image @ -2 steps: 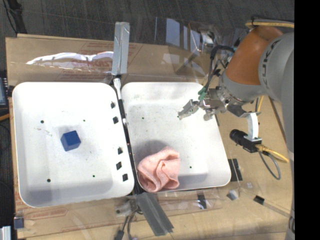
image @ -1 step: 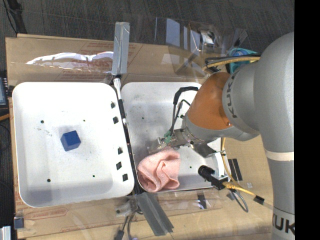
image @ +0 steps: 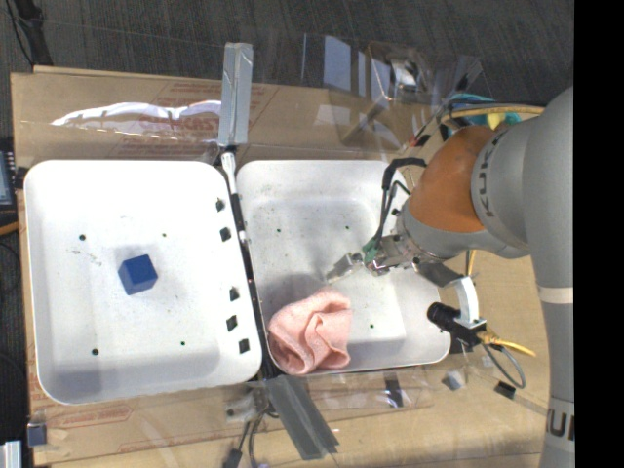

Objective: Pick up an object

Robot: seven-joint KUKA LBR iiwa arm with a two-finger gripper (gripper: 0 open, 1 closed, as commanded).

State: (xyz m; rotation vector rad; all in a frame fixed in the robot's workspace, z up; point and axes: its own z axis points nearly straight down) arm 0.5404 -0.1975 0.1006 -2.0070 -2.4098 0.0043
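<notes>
Fingers [image: 343, 264] point down-left inside the right bin [image: 292, 178], just above the pink cloth [image: 312, 333]; can't tell how far open they are, nothing visibly between them. Pink cloth is soft, crumpled, bunched against the right bin's near-left corner, touching the divider [image: 242, 252] side wall. Bare white floor stretches beyond the cloth toward the bin's far rim, so open room lies above and right of the cloth. Grey arm [image: 517, 183] with orange band [image: 448, 178] comes in right of the cloth, covering that bin's right edge. Left bin [image: 58, 183], left of the cloth, holds a small blue cube [image: 137, 273], hard-edged, well apart from every wall. Both bins are shallow, glossy white, with rounded corners and dark specks. Counter [image: 117, 100] beyond them is brown cardboard; dark carpeted floor [image: 292, 8] behind.
</notes>
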